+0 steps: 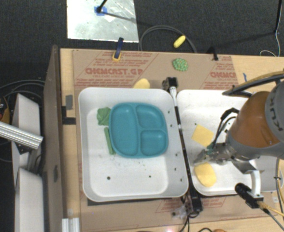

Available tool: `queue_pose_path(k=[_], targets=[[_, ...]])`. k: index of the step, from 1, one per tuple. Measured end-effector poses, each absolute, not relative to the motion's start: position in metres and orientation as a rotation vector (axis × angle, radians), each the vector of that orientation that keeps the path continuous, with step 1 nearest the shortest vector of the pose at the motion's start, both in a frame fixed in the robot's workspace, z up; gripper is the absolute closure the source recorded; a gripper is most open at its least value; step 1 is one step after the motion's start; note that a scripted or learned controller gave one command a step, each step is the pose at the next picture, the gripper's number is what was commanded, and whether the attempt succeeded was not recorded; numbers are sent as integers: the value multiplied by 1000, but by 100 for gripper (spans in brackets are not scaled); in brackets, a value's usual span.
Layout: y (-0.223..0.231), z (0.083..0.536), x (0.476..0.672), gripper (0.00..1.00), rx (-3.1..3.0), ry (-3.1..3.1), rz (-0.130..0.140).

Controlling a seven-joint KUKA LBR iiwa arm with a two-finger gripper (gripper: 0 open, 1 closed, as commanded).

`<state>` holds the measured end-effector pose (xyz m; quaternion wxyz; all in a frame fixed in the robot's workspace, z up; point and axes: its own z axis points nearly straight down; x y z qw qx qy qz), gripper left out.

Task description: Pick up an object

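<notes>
low in the right bin (229, 98), the jaws (205, 154) hover over a yellow lump (206, 175); their state can't be told.

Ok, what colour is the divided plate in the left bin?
Teal blue. The divided plate shows clearly in the camera view, lying in the left bin.

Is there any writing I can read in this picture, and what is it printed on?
"CHEMCAST GP": red print on the brown board behind the left bin.
The same red print on the board behind the right bin is partly hidden; it seems to be the same brand, but I cannot read it fully.
Smaller red lines beside both prints are too blurred to read.
</notes>
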<state>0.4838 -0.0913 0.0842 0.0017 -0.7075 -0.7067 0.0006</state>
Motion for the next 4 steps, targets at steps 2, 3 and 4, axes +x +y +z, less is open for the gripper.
queue_pose_path(k=[2,3,4], targets=[[-86,83,535,0,-2212,-2227,-1],[-88,85,587,0,-2218,-2232,-6],[-88,96,586,100,-2216,-2234,-5]])
